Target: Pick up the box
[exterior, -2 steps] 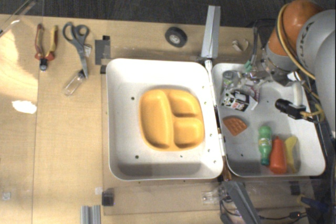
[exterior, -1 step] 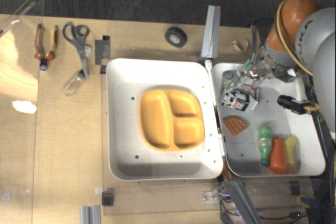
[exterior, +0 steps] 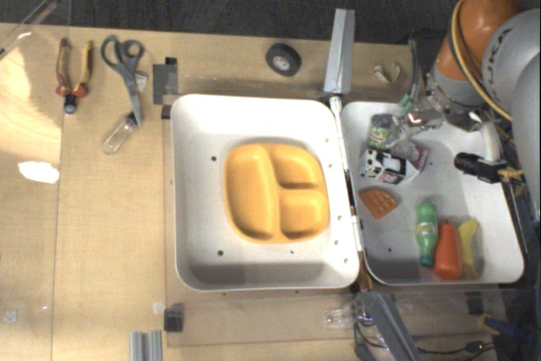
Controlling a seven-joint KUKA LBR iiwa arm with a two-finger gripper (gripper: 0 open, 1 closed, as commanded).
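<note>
**Gripper poised over the right bin, box not yet taken**

The arm (exterior: 499,38), grey with a glossy orange band, reaches in over the right bin (exterior: 499,270), a shallow white tray with rounded corners. Its gripper (exterior: 416,116) hangs at the bin's far end; how it is set cannot be told from this view, and nothing is visibly held. The step in hand looks like the approach. Well to the gripper's left, in the left bin (exterior: 194,182), sits a yellow divided plate (exterior: 275,190), smooth moulded plastic with three hollows. Just below the gripper lies the box (exterior: 385,166), small, flat-sided, printed black and white, tilted. Next the tool must likely descend squarely over it. Beside the gripper stands a small jar (exterior: 381,131); further below lie a green bottle (exterior: 426,230), an orange carrot-like toy (exterior: 447,252) and a ridged brown wedge (exterior: 378,201).
</note>
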